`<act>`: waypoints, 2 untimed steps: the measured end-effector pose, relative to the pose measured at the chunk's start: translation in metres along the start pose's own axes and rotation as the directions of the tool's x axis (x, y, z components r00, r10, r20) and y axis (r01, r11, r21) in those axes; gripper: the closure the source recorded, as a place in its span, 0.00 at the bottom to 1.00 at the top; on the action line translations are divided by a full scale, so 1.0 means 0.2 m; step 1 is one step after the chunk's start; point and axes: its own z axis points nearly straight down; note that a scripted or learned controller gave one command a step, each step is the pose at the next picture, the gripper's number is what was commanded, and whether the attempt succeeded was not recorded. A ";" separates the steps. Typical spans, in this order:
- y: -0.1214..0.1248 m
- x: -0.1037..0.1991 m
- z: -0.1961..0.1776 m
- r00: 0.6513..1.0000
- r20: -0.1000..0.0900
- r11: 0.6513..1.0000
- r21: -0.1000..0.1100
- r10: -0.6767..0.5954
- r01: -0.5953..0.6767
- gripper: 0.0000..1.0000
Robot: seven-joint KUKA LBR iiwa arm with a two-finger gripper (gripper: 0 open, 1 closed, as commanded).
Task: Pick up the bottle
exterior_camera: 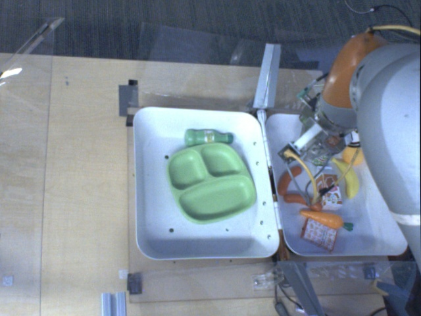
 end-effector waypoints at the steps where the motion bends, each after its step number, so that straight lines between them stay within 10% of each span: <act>1: 0.26 -0.20 0.20 0.996 -0.007 0.996 -0.011 -0.090 0.090 1.00; 2: -0.10 -0.05 -0.27 0.969 -0.004 0.969 -0.006 -0.246 0.246 1.00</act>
